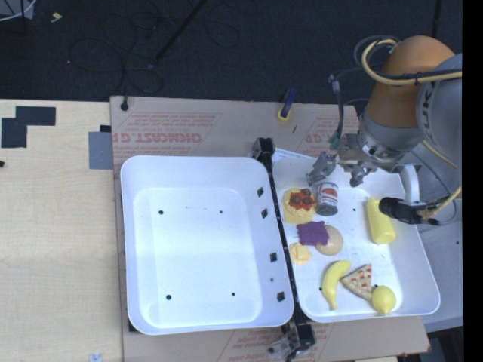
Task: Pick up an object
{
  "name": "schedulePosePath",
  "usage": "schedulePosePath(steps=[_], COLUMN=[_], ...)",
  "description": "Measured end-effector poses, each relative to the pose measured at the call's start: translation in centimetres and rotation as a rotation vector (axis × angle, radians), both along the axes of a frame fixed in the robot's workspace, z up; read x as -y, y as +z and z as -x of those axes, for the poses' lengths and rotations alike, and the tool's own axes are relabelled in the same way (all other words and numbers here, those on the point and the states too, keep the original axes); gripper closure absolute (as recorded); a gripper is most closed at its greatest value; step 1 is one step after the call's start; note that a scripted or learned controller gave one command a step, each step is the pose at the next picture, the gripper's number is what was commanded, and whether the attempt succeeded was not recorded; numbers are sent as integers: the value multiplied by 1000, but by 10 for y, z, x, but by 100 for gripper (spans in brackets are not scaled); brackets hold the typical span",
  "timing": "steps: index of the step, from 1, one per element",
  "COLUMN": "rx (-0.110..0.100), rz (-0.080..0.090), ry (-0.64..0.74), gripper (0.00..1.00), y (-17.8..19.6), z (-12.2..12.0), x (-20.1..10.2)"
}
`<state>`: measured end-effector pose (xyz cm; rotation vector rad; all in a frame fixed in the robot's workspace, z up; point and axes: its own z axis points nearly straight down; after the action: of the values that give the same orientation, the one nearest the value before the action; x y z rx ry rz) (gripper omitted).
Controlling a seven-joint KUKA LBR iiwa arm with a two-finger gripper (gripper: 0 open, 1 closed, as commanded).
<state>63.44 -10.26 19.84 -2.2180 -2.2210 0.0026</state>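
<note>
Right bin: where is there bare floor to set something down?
In the right bin, bare floor runs between the banana and the yellow block, and along the far edge beyond the can. The side by the divider is crowded: tart, purple piece, cheese. The near corner holds the pizza slice and lemon.

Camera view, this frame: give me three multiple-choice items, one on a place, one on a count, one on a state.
1. Where does the curved yellow plastic banana lie?
A. left bin
B. right bin
C. cardboard

2. How many shallow white plastic bins are there?
A. one
B. two
C. three

3. The small red-and-white can is:
A. lifted above the bin
B. lying on the bin floor
C. outside the bins

Key: B, it lies in the right white bin near the front; B, the left white bin sits beside it; B, it lies by the gripper.
</note>
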Motion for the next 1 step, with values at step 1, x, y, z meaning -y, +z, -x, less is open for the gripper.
schedulePosePath(steps=[1], rx=[12], rz=[1], ry=[0], gripper=[0], y=[-95], z=[-9], x=[20])
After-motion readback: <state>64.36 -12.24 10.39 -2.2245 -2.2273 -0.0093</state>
